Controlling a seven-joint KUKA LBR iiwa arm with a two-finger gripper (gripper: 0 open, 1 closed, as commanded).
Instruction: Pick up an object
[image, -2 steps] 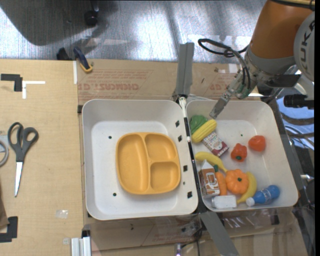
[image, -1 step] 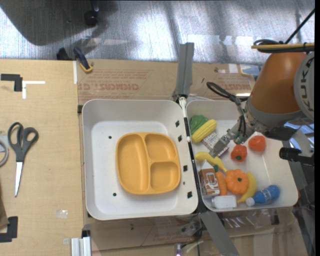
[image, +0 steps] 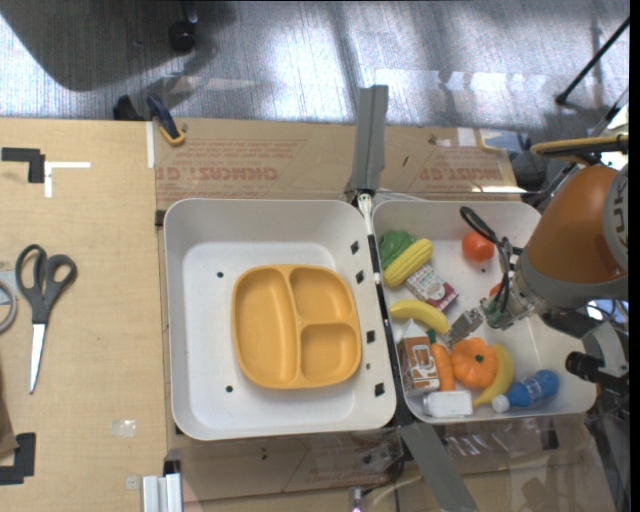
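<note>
**Crowded right bin, gripper low among the toys**

I have the gripper (image: 478, 322) down inside the right bin (image: 445, 212), hanging over the gap between the banana (image: 420, 315) and the small orange pumpkin (image: 473, 363). From this slanted look down I cannot tell whether the jaws are apart or together, and I see nothing lifted between them, so I count nothing as picked yet.

The candidates all lie in that right bin: a corn cob (image: 408, 260) beside something green (image: 394, 243) at the far-left corner, a red-and-white packet (image: 433, 287) just below them, a tomato-like red piece (image: 477, 246) further right, a brown carton (image: 418, 364) touching the pumpkin, a white block (image: 447, 403) and a blue bottle (image: 530, 390) along the near wall. The left bin (image: 190, 330) carries a yellow divided plate (image: 297, 325). Scissors (image: 40, 300) lie well apart on the tabletop.

My worry is the crowding. Banana, carton and pumpkin sit so close that the jaws could land on two at once, or strike a top and push it aside. The rounded pumpkin and curved banana look apt to squirt out of a pinch. The arm also blocks my view of the right bin's right side.
</note>
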